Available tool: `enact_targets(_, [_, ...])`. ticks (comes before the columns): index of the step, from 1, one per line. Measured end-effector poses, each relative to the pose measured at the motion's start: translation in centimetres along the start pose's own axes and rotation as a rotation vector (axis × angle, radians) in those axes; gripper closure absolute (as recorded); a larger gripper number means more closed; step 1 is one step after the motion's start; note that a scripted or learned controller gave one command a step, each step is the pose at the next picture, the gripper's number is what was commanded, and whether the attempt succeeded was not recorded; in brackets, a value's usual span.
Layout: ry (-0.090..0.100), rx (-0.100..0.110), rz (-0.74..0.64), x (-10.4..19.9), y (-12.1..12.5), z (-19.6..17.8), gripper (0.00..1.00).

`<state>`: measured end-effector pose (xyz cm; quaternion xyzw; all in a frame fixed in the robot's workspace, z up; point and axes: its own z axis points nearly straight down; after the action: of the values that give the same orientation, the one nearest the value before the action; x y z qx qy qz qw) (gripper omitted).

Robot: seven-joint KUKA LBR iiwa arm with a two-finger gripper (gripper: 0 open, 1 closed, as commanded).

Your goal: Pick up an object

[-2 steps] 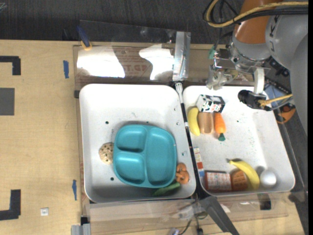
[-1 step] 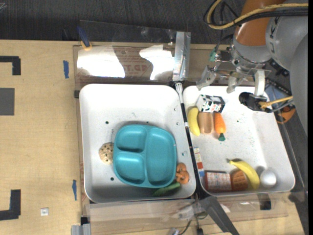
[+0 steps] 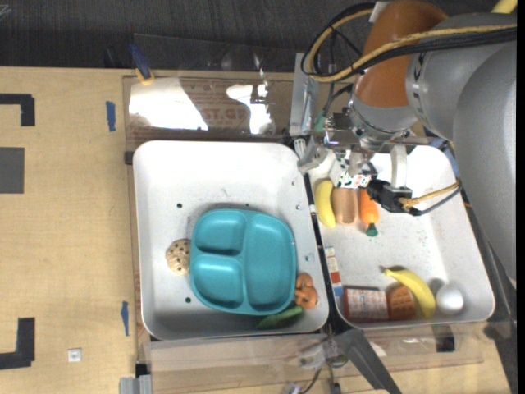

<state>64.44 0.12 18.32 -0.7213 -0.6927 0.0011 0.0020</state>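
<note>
We count two white bins, left (image 3: 156, 171) and right (image 3: 472, 290), and one teal divided plate (image 3: 243, 259). There are two bananas (image 3: 325, 203) (image 3: 413, 289), plus one carrot (image 3: 369, 212), one cookie (image 3: 177, 256) and one silvery ball (image 3: 450, 300).

You've got two white bins (image 3: 156, 171) on a tan tabletop (image 3: 57, 245). The left one has a teal divided plate (image 3: 243, 259), a speckled beige cookie (image 3: 177, 256) and something orange (image 3: 305, 290) by a green bit (image 3: 279, 318). The right one: two yellow bananas (image 3: 325, 202), an orange carrot (image 3: 369, 210) with a green tip, a silvery ball (image 3: 449, 300). The arm (image 3: 476, 72) is grey with an orange band.
</note>
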Motion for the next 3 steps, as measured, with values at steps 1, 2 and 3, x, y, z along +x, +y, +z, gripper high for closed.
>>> enact_targets(1, [-0.002, -0.003, -0.187, -4.8, -8.5, -0.1, 0.00])
enact_targets(2, [-0.002, -0.007, 0.080, -7.6, -10.3, -8.3, 0.00])
enact_targets(3, [0.000, 0.001, -0.136, -4.6, -6.3, 0.0, 0.00])
